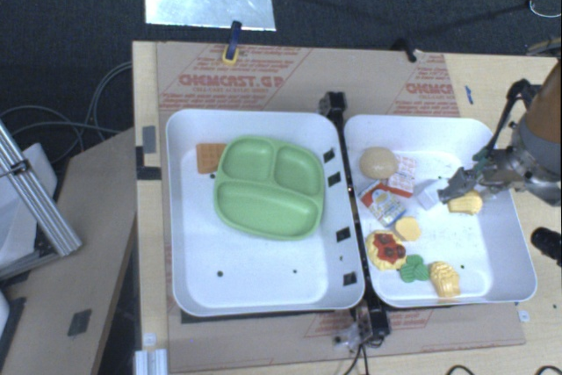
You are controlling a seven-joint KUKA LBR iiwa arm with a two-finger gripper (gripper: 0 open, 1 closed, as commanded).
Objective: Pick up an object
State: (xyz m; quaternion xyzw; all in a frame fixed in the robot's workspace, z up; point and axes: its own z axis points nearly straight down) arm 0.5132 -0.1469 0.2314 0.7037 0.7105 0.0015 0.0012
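From the overhead camera, the gripper [457, 184] reaches in from the right and hangs low over the right bin [505, 277], with its dark fingers pointing left. Whether they are spread or closed cannot be told at this size. A yellow toy piece [466, 205] lies just beside the fingertips, on their near side, seemingly touching them or nearly so; nothing is visibly pinched. To the left lie a beige round bun [379, 162], a red-and-white packet [400, 177] and a clear wrapper [385, 206]. Nearer the front edge sit a yellow disc [407, 229], a small pizza [387, 249], a green broccoli piece [414, 269] and a yellow corn cob [445, 278].

The left bin [189, 277] holds a green divided plate [268, 187] and an orange cracker [208, 157] tucked at its left edge. Both bins rest on a cardboard sheet [290, 75] printed in red, above dark carpet [70, 4].
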